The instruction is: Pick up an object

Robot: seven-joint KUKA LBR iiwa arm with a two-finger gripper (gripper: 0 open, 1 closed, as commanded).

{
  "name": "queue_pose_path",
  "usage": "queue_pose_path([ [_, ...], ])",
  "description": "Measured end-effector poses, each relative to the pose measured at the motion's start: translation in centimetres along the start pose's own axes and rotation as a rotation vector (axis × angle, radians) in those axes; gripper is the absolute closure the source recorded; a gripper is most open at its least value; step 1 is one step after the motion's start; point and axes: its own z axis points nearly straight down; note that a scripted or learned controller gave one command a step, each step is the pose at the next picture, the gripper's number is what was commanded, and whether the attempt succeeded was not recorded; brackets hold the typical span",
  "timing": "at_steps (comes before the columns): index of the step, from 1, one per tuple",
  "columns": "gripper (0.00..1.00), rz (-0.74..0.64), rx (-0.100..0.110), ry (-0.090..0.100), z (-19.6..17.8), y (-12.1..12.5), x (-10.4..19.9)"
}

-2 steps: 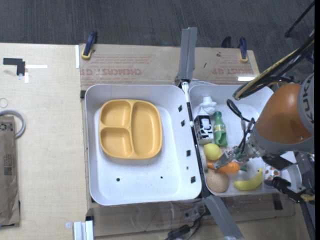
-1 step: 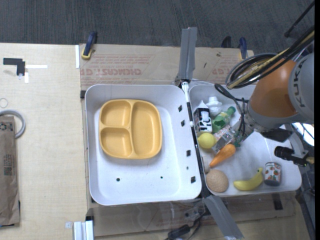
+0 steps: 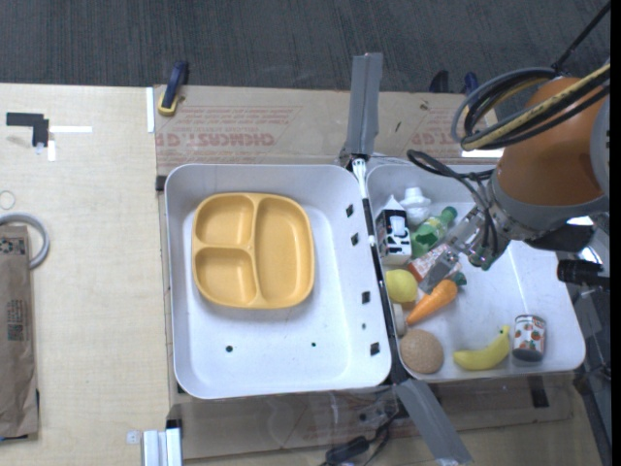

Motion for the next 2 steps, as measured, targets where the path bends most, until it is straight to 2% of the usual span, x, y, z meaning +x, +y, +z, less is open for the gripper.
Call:
queue_pose_path([
  [1, 0.00, -0.035, -0.006, -0.008, 8.98, -0.80, -2.84],
  [2, 1.00, -0.032, -0.008, -0.019, 8.08, -0.71, -3.30],
])
